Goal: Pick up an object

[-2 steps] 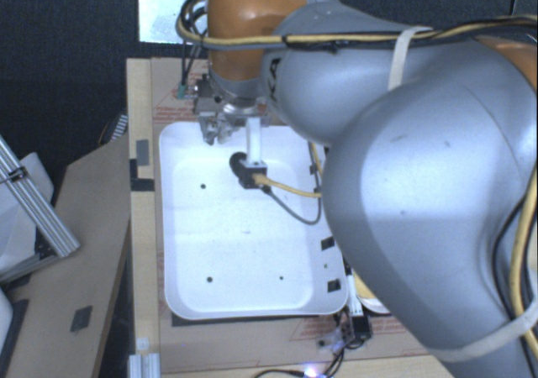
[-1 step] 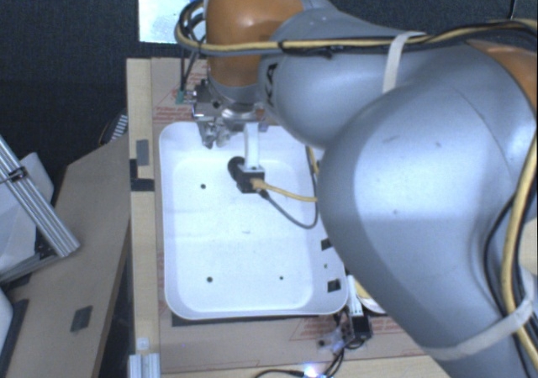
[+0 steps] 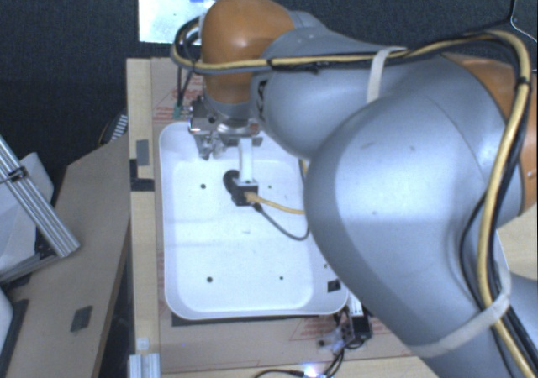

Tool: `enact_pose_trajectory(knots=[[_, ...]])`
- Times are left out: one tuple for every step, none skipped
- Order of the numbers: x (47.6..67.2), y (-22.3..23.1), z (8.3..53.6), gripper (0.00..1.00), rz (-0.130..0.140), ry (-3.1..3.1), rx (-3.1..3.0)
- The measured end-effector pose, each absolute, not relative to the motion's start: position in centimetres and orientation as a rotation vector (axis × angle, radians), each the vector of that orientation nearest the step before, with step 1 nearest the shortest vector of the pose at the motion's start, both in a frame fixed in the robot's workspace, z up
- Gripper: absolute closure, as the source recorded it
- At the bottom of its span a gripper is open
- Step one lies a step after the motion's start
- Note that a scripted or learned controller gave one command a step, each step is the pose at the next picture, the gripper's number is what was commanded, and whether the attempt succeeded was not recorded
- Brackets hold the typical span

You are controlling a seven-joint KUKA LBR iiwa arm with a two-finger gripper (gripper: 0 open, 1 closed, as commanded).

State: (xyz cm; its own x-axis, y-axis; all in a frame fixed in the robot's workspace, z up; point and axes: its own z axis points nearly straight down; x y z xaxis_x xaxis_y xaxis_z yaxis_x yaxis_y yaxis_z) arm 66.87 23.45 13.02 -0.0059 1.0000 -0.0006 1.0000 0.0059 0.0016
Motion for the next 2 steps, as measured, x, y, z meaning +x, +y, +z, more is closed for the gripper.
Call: enact_pose_trajectory(knots=[[66.8,23.4,8.3,1.00,-0.002,2.228,2.214],[67.0,19.0,22.6,1.00,0.008,2.218,2.220]])
